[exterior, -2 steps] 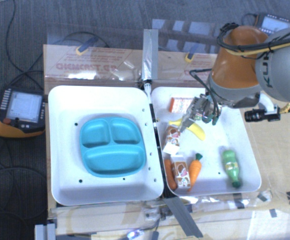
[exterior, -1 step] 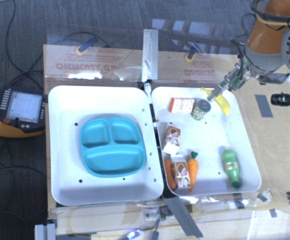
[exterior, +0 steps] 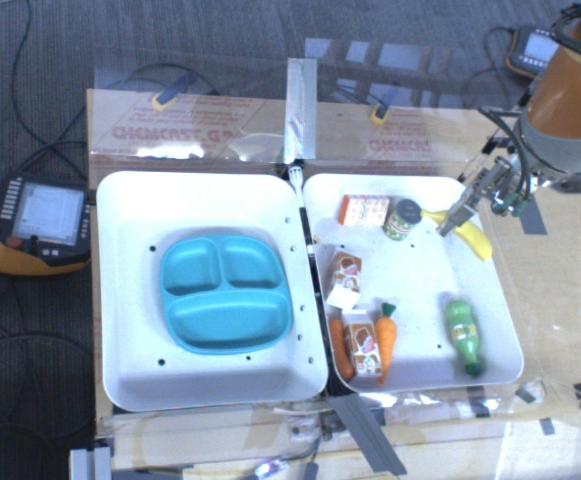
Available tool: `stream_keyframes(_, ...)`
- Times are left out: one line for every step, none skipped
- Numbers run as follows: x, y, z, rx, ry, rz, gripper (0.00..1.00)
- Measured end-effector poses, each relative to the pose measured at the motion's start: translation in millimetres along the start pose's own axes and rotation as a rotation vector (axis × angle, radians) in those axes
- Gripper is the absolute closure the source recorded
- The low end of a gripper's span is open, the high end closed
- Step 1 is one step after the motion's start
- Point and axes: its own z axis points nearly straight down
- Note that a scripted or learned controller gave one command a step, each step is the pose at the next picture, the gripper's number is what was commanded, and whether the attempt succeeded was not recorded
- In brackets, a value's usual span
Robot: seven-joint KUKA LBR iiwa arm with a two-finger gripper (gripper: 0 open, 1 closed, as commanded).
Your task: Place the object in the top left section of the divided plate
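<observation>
A blue divided plate [exterior: 228, 293] lies in the left bin [exterior: 130, 203], with two small sections at its far side and one large section nearer me. The top left section [exterior: 192, 267] holds nothing. My gripper [exterior: 453, 222] hangs over the far right corner of the right bin [exterior: 505, 313], just above a yellow banana [exterior: 473, 238]. A green jar with a dark lid [exterior: 402, 219] and a red and white box [exterior: 364, 209] lie just left of it.
The right bin also holds a green bottle [exterior: 462, 336], a carrot [exterior: 385, 333], two brown snack packets [exterior: 345, 273] [exterior: 365, 350] and a sausage [exterior: 337, 351]. A teach pendant [exterior: 35, 223] lies on the floor left of the bench.
</observation>
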Motion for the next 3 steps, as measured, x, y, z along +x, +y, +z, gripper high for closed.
stream_keyframes(-63.8,7.2,44.5,0.001,0.001,-0.066,1.00)
stream_keyframes(-12.6,-13.3,166.1,-0.002,-0.001,-0.072,1.00)
stream_keyframes(-73.3,2.6,-7.3,-0.004,-0.005,-0.148,1.00)
